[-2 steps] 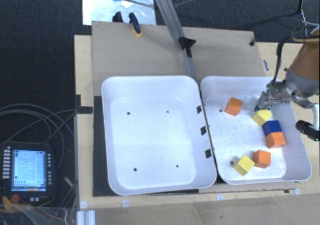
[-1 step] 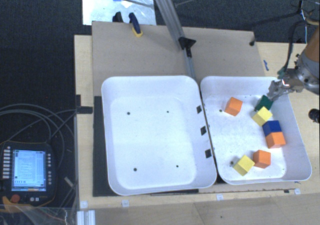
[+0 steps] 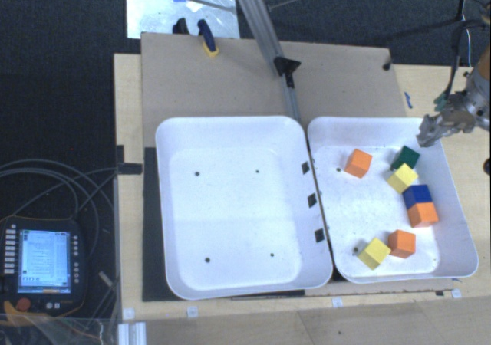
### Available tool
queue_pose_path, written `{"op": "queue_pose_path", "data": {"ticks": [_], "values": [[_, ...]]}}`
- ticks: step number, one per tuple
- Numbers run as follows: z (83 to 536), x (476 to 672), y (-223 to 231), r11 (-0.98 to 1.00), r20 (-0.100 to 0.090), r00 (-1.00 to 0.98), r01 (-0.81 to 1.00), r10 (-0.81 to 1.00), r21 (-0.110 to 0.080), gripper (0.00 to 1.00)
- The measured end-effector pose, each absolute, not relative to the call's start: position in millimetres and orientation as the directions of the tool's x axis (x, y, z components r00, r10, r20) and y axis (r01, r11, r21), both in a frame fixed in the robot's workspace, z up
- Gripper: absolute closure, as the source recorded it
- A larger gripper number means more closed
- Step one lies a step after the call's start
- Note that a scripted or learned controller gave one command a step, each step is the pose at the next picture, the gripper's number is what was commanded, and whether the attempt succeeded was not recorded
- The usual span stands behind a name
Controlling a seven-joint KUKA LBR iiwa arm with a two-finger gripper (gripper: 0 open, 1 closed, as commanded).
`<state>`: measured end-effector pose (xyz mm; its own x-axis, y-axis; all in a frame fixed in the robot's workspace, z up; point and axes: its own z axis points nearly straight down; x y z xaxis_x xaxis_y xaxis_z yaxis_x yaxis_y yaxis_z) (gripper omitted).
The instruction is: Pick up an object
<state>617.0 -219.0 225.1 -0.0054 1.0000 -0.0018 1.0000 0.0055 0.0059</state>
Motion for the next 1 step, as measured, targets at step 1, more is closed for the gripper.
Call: {"op": "queue_pose_path", "data": {"ticks": [1], "values": [[239.8, 604.7, -169.0, 0.009, 0.001, -0.009, 1.0, 1.0, 0.002, 1.0]]}}
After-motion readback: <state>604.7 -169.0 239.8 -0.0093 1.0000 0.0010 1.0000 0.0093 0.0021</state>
